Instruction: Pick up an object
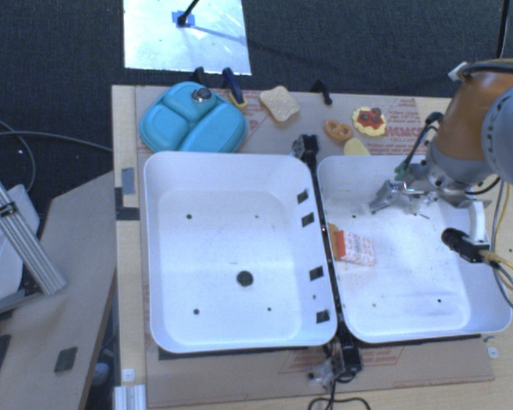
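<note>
Reaching in from the right edge, the grey arm with its orange band is cut off by the frame, so its base is unseen; the two-finger metal gripper is small and blurred against the white, and whether its fingers stand apart or together cannot be told; nothing visible sits between them; it hangs over the upper part of the right shallow white plastic bin.

Task thing: a small flat packet, white with orange-red print, lies on the floor of the right bin, close to the dividing wall, below and left of the gripper and apart from it; print too small to read.

Left of the right bin, touching it along the black hinge strip, the left shallow white plastic bin holds one small dark round disc near its floor's centre.

Beyond the right bin's far rim on the brown cardboard-like bench top: a pale yellow rounded piece, half hidden by the rim; a small orange pretzel-shaped toy; a round yellow toy with red topping; farther left a tan toast-shaped slice and a light blue divided plastic tray.

Surrounding floor is dark carpet; a shiny silver sheet lies far beyond the bins.
</note>
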Available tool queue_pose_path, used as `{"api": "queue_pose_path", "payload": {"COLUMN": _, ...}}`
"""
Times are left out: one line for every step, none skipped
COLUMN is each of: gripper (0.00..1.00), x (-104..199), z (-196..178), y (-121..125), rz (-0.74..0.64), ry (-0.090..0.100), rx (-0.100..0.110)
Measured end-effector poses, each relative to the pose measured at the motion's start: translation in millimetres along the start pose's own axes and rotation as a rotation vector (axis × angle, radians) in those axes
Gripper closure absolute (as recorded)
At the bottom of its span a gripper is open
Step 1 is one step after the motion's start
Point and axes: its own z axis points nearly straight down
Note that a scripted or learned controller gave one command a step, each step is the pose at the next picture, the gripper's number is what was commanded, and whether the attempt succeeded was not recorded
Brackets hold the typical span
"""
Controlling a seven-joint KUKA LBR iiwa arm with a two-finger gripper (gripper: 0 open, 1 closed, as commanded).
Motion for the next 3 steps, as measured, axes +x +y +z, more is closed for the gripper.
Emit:
{"api": "queue_pose_path", "payload": {"gripper": 0.0, "x": -50.3, "z": -24.1, "y": 38.6, "rz": -0.003, "ry": -0.004, "rx": -0.01}}
{"api": "queue_pose_path", "payload": {"gripper": 0.0, "x": -49.4, "z": 15.0, "y": -84.8, "rz": 0.002, "ry": 0.0, "rx": -0.005}}
{"api": "queue_pose_path", "payload": {"gripper": 1.0, "x": -48.7, "z": 1.3, "y": -78.5, "rz": -0.004, "ry": -0.003, "rx": -0.014}}
